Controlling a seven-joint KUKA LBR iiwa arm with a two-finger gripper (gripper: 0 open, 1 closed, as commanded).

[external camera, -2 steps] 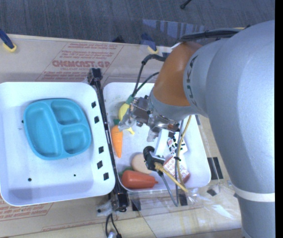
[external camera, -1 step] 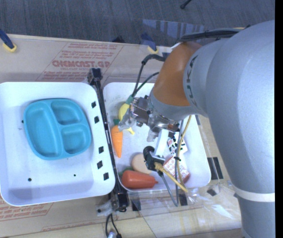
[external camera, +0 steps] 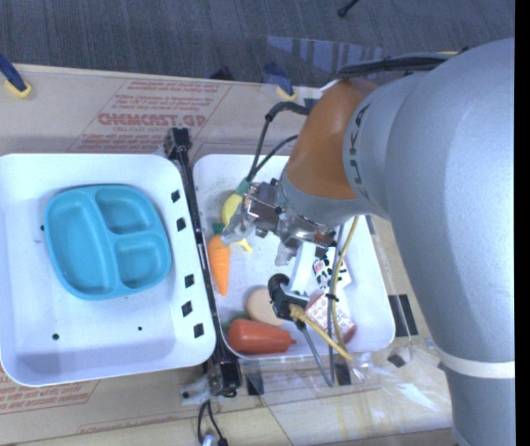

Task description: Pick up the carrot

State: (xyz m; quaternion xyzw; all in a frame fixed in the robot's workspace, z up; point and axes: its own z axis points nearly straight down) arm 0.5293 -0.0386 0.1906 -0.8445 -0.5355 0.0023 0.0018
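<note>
Arm [external camera: 432,156]: we see it looming over the right bin [external camera: 377,277].
Carrot [external camera: 219,260]: light, stiff, smooth; we'd grip mid-body.
Gripper [external camera: 246,219]: opening we cannot tell.

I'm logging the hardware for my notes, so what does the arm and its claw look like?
The arm is bulky, rounded and light grey, with an orange band above the wrist. Black cables loop from the band down to the wrist. The claw is a compact mass of dark and silvery metal parts.
</note>
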